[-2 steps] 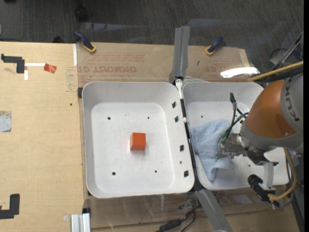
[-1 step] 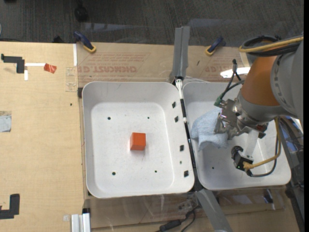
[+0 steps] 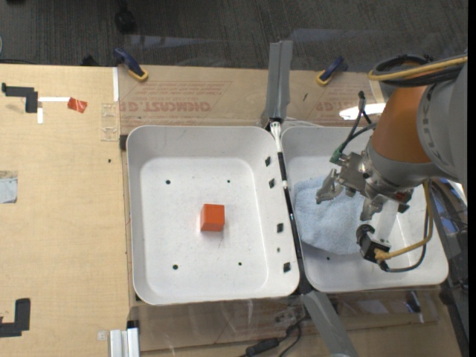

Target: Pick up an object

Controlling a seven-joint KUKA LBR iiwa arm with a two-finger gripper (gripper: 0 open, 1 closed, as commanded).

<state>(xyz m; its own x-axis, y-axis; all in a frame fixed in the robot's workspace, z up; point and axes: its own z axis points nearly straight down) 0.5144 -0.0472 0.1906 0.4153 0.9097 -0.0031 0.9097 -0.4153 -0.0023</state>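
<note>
At the far left of the frame lay the bare counter (image 3: 59, 222), with a small red scrap (image 3: 76, 105) near its upper left and some black marks along the edge. Right of that sat the left bin (image 3: 149, 266), and at its middle an orange block (image 3: 213, 218) lay flat on the floor, alone and well apart from every wall. Nothing was touching it.

Across the divider, the right bin (image 3: 416, 274) held a pale blue cloth (image 3: 323, 218), bunched against its left wall. The gripper (image 3: 349, 199) hung over the cloth's right part, low over the fabric or on it; contact could not be told from this slant. The wrist and its cables hid much of the fingers, so their spread could not be told either, and nothing showed between them.

As a judgement, the pick was not yet done: both candidates lay in their bins, unlifted. The arm seemed set on the cloth, the nearer thing. Left to do were a sure closing on the fabric and a lift clear of the bin.
</note>
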